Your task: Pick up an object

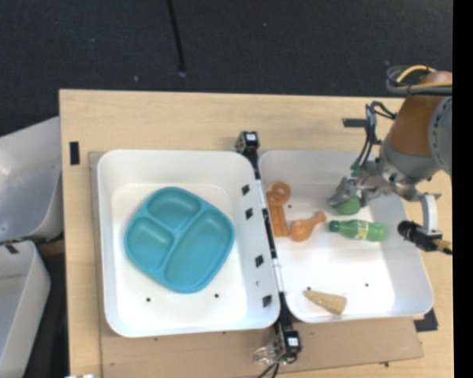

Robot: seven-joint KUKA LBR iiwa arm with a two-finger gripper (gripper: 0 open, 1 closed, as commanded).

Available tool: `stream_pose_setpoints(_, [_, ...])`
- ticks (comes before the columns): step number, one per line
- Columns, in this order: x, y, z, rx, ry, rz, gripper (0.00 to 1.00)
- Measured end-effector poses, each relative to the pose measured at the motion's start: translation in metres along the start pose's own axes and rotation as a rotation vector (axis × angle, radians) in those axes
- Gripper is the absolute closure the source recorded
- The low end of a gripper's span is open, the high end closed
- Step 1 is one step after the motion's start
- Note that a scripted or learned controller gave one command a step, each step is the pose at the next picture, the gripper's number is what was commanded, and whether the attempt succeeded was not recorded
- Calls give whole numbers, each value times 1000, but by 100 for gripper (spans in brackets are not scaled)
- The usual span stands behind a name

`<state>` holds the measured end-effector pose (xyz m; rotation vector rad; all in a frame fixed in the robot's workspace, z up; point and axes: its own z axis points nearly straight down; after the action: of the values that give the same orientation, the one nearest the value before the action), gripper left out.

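The gripper, whose state I cannot tell, sits over a green object; it should close squarely before lifting straight up.

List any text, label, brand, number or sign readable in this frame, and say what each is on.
No text is readable here.
Green bottle in the right bin: its lighter middle band may be a label, too blurred to read.
Teal divided plate in the left bin: no visible marking.
Gripper: no legible marking.
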<state>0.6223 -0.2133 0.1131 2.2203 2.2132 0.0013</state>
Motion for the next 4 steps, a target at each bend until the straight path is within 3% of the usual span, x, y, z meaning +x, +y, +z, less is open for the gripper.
stream_pose_setpoints(2, [13, 4, -114, -2, 2, -7, 100])
stream_pose_setpoints(3, [12, 4, -126, 1, 3, -9, 100])
stream_pose_setpoints(4, [60, 3, -117, 5, 4, -8, 100])
